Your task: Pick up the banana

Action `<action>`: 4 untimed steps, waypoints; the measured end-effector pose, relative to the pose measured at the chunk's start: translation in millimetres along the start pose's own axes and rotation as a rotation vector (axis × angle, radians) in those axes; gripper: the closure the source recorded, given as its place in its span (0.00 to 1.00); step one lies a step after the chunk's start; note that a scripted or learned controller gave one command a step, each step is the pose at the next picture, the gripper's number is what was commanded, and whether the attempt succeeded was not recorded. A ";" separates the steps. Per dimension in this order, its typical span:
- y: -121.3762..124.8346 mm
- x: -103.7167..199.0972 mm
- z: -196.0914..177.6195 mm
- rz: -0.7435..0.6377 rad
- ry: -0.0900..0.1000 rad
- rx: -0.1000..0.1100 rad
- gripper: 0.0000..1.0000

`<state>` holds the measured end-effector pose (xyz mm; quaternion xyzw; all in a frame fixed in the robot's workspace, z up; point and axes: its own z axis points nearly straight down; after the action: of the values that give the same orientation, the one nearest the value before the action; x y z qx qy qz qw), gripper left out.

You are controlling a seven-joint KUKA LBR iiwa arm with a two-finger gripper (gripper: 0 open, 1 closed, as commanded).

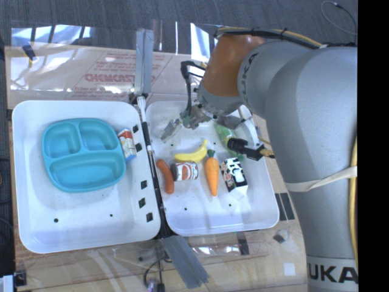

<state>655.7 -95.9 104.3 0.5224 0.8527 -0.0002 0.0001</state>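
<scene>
The yellow banana [192,154] lies in the right bin [261,215], near its middle, just above a small can [186,171] and touching the top of a carrot [211,174]. My gripper [176,126] hangs over the far left part of that bin, a little up and to the left of the banana. It is open, and nothing sits between its fingers. The grey arm with its orange band reaches in from the right and covers the bin's far right corner.
Also in the right bin are a red sausage [165,175], a black-and-white carton [234,176] and a green bottle [233,140]. The left bin [36,224] holds a blue divided plate [82,152] and a small can [127,143].
</scene>
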 end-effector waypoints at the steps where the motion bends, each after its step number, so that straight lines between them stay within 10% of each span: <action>1: -5.8 -14.0 -72.9 -0.232 -0.002 -0.001 0.00; 2: -37.3 1.3 12.6 -0.300 0.001 0.001 0.00; 3: -70.0 25.3 12.4 -0.112 0.000 0.002 0.00; 4: -69.3 25.5 2.5 -0.117 0.000 0.002 1.00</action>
<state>582.4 -104.7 101.8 0.4717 0.8818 -0.0009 -0.0001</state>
